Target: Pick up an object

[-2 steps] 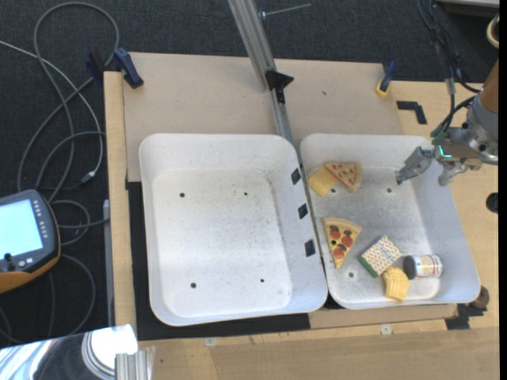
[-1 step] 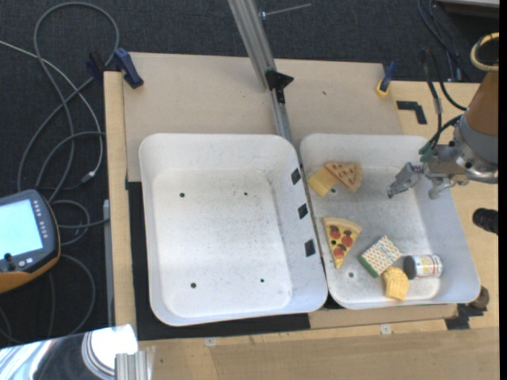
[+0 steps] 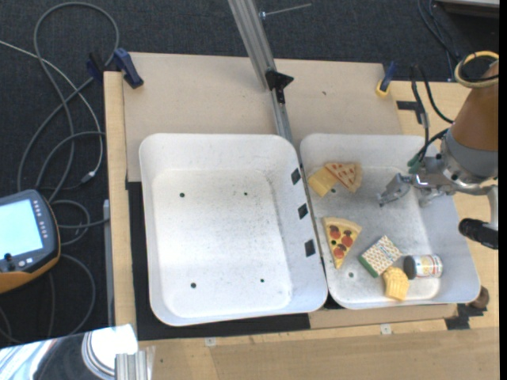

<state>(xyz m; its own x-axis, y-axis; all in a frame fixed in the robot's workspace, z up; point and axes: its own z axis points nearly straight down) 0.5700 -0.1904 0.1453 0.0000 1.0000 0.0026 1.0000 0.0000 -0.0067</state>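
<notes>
My gripper (image 3: pixel 410 194) hangs over the upper right part of the right bin (image 3: pixel 463 248), its two fingers spread apart and nothing between them. It is open. To its left lie a brown pizza slice (image 3: pixel 344 174) and a yellow wedge (image 3: pixel 320 183), both apart from the fingers. Lower in the bin lie a second pizza slice with red dots (image 3: pixel 341 240), a green-edged patterned block (image 3: pixel 380 254), a small can on its side (image 3: pixel 425 266) and a yellow toy (image 3: pixel 396 284).
The left bin (image 3: pixel 158 161) sits beside the right one, with black clips on the shared wall (image 3: pixel 303 210). A metal pole (image 3: pixel 252 34) slants in from the top. Cables trail at the left and upper right of the bench.
</notes>
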